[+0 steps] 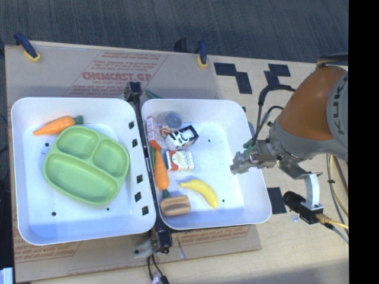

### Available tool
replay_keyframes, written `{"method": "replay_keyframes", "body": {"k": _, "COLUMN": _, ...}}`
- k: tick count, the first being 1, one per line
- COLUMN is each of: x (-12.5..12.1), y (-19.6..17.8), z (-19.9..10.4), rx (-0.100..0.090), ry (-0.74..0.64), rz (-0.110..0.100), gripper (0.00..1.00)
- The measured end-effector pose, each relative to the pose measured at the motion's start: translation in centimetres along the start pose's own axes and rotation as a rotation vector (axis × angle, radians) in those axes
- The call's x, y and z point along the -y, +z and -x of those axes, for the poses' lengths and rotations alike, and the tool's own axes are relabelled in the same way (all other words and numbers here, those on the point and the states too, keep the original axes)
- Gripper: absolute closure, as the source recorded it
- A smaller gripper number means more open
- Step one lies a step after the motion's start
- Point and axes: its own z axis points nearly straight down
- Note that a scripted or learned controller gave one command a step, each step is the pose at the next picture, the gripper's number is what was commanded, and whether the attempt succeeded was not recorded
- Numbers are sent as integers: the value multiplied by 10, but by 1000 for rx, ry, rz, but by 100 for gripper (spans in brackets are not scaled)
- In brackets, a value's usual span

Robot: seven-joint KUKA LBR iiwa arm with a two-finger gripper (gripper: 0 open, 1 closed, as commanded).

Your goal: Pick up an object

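Fingers cannot be told apart or together from this slant; the gripper [238, 163] hangs over the right bin's [232, 114] right rim, with nothing seen between its tips; the arm [308, 114], grey under an orange band, reaches in from the right. Nearest it in that bin lies a banana [200, 192]; left of the banana sits a brown bun [176, 205]; above them a small carton [180, 160], a black-and-white toy [179, 136] and a grey lid [172, 120]; a carrot [160, 170] lies along the left wall. Well apart, the left bin [35, 223] holds a green plate [86, 164] and, touching its upper edge, a second carrot [56, 125].
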Motion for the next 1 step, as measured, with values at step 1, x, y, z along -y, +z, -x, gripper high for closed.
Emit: {"method": "replay_keyframes", "body": {"k": 1, "x": -1, "y": -19, "z": -13, "rx": 0, "ry": -1, "rz": 5, "gripper": 100}}
